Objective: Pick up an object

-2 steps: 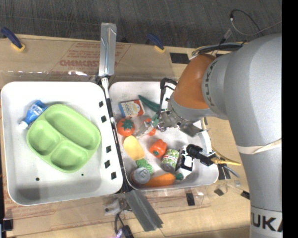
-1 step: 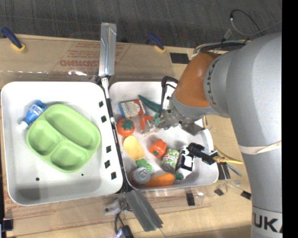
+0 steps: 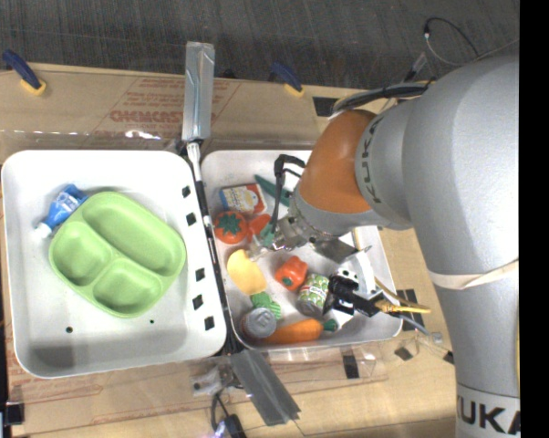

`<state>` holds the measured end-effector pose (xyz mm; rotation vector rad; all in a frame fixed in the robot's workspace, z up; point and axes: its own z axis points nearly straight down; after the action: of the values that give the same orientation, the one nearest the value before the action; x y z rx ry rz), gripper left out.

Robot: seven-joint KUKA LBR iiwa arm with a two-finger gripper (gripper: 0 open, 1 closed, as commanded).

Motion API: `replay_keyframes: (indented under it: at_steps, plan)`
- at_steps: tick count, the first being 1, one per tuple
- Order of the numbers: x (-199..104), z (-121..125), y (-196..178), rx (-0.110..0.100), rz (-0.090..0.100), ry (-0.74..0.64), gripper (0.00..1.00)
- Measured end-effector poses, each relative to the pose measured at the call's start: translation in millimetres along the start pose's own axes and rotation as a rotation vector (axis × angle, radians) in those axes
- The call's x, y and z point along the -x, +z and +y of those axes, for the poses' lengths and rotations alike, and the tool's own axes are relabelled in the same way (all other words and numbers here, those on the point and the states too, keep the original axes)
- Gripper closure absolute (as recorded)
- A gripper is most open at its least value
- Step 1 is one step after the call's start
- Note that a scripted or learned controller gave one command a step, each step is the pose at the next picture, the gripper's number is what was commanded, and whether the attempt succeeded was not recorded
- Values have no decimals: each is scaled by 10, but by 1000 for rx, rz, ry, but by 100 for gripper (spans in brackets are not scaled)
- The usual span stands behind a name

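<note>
The right bin holds several toy foods. A red tomato lies by its left wall, with a small picture box behind it. A yellow fruit, an orange pepper, a green can, a grey tin and an orange carrot lie toward the front. My gripper reaches down into the middle of this bin under the orange wrist band, just right of the tomato and above the pepper. The arm hides the bin's right half.
The left bin carries a green divided plate with a blue and white bottle at its back left corner. A metal bar stands up behind the wall between the bins. Clamps hold the cardboard at the back.
</note>
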<state>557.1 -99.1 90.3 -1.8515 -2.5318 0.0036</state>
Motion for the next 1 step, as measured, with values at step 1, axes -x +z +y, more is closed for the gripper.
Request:
replay_keyframes:
  at_steps: [1]
  plan:
    - [3,1,-3,1,0,0,0]
